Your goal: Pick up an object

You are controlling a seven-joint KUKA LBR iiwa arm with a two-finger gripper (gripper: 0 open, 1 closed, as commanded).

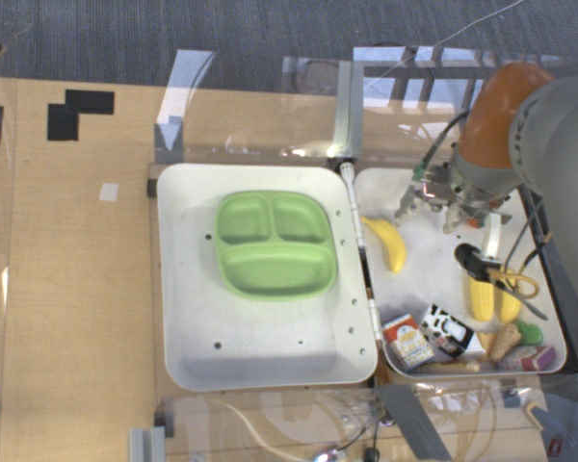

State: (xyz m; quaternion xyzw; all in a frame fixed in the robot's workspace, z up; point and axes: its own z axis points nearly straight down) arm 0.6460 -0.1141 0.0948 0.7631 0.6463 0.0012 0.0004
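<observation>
The right bin (419, 258) holds a yellow banana (390, 242) near its left wall. A yellow corn cob (481, 298) lies toward its right side. My gripper (433, 200) hangs over the far part of this bin, up and to the right of the banana and apart from it. Nothing is seen held in it. The grey arm with its orange band (506, 104) comes in from the upper right and hides the bin's far right corner.
The left bin (188, 345) holds a green divided plate (273, 243) at its middle. Along the right bin's near edge lie a red and white packet (407, 342), a black and white item (449, 327), a tan cone (502, 341) and a small green piece (529, 333).
</observation>
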